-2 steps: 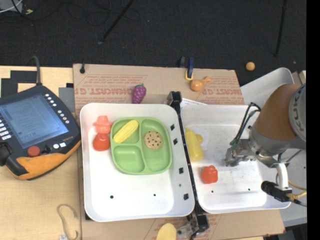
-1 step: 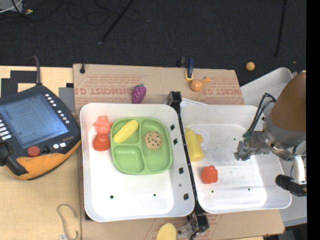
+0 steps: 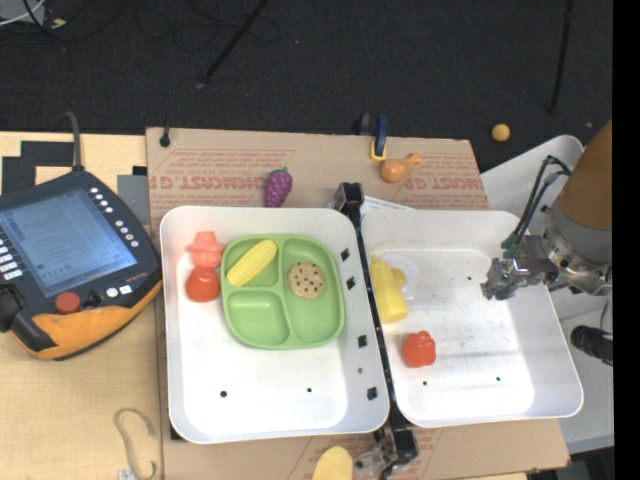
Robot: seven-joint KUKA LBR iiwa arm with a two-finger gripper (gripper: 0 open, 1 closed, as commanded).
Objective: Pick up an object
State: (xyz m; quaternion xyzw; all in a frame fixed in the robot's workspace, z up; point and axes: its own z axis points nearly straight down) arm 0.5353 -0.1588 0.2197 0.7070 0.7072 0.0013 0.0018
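Claw (image 3: 497, 286) sits over the right bin (image 3: 540, 393), near its right wall, roughly mid-height of the bin; can't tell its state from this angle, and nothing visible in its grip. Arm comes in from the right, orange band up at the right edge. Candidate objects in the right bin: a yellow block-like item (image 3: 387, 288) lying against the left wall, and a red piece (image 3: 419, 349) just below it, near the bin's lower left. Both well apart from the claw, resting on the bin floor. Left bin (image 3: 260, 408) holds a green divided plate (image 3: 283, 290) with a corn cob (image 3: 249, 261) in its upper-left compartment and a cookie (image 3: 307, 280) in the upper-right one; lower compartment bare. A red-orange toy (image 3: 203, 268) stands just left of the plate, touching or nearly touching its rim. Outside the bins, on the cardboard sheet (image 3: 210, 173) on the surface: purple grapes (image 3: 277, 186) above the left bin, an orange pear-shaped item (image 3: 397, 167) above the right bin, a yellow object (image 3: 333, 463) at the bottom edge below the bins. Small orange ball (image 3: 500, 132) on the dark floor top right. Teach pendant (image 3: 70, 258) sits at left.
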